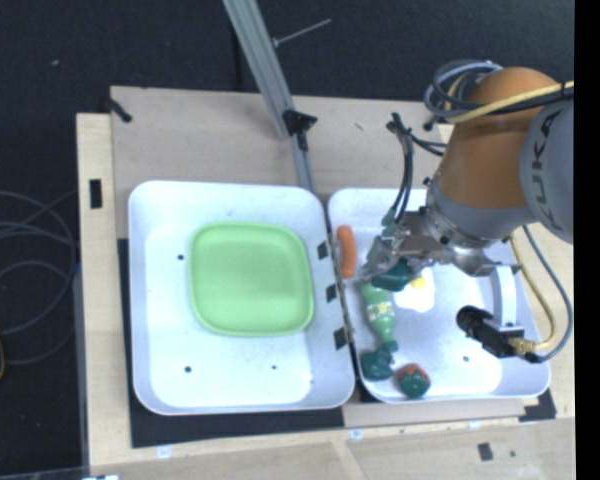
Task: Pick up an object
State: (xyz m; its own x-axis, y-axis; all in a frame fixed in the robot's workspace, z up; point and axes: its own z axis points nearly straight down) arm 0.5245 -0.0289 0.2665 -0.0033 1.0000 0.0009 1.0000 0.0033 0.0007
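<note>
My gripper [390, 260] hangs low over the left half of the right bin [450, 383], under the orange wrist. A dark teal piece [399, 272] sits right at the gripper's tip; whether it is gripped I cannot tell. Just below lies a green bottle [378, 311], and a yellow and white item [418, 290] rests to its right. An orange carrot-like piece [346, 251] lies along the bin's left wall. Near the front edge are a teal lump [377, 362] and a red and green item [412, 379].
The left bin [160, 298] holds a light green square plate [252, 278]. A grey metal pole [265, 58] slants from the top down to the gap between the bins. The arm's bulk covers the right bin's back right part.
</note>
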